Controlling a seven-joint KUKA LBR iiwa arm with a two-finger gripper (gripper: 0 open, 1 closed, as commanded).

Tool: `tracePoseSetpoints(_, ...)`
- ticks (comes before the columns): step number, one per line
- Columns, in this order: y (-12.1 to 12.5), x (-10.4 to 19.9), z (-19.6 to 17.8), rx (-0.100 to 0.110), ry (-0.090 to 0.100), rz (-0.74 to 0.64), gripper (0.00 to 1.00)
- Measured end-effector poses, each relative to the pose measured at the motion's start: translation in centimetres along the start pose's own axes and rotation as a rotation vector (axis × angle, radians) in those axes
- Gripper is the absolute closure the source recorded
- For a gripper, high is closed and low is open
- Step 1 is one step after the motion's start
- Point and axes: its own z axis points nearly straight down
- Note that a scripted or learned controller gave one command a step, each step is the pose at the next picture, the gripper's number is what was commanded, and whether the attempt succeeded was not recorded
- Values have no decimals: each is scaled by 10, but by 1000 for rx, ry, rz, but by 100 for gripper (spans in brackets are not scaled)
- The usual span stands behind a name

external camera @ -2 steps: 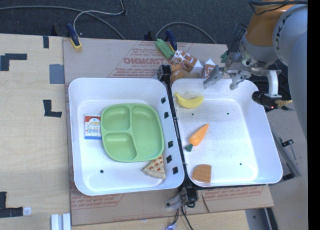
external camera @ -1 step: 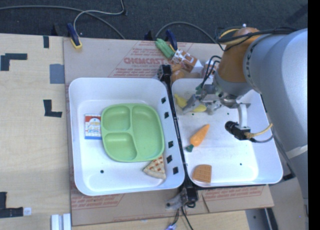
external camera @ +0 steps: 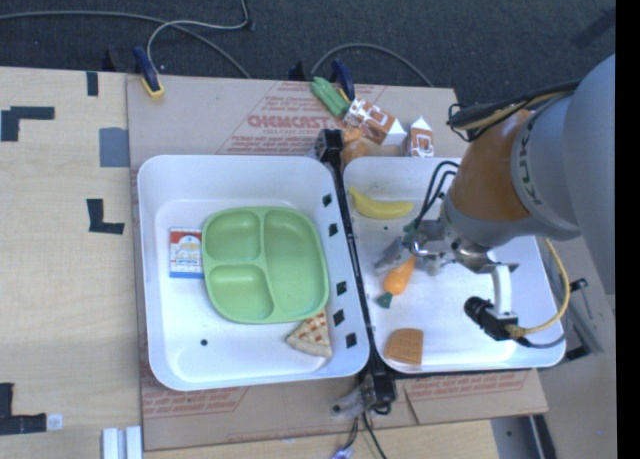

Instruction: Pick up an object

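Gripper (external camera: 412, 247) hung over the right bin (external camera: 540, 352); its state could not be told.
The toy carrot (external camera: 398, 278) lay just below it, probably light, stiff and slick; best pinched mid-body.

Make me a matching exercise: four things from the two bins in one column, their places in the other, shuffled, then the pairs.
1. green divided plate
2. banana
3. pizza slice
4. carrot

A. right bin, far end
B. left bin, near edge
C. right bin, beside the gripper
D. left bin, middle

Pairs: 1-D, 2-A, 3-B, 4-C
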Motion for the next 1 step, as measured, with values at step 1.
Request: tracePoseSetpoints(1,1,0,-10,-3,-2,0,100)
